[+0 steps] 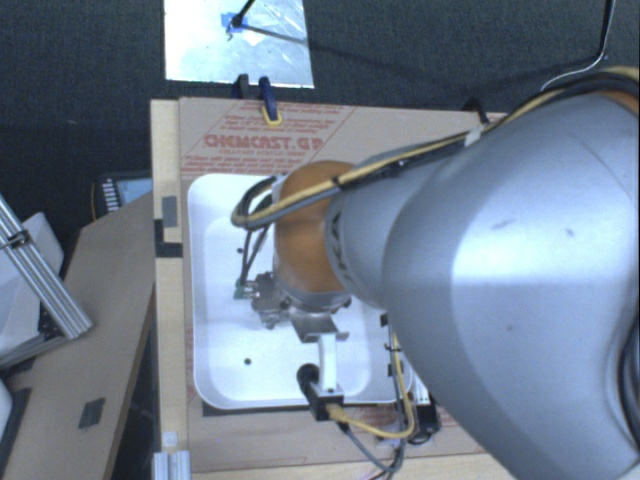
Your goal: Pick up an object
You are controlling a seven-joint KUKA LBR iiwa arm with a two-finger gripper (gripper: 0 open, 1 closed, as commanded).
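Hand [262, 303] over white bin [215, 268], brown board [265, 138] reading "CHEMCAST"

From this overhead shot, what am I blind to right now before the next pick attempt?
- Gripper: in the camera view the orange band and wrist sit over it, so finger state and any object between them cannot be judged.
- Left bin: much of its floor lies under the arm.
- Right bin: covered by the arm's grey body.
- Small dark speck on the left bin's floor: too small to identify.
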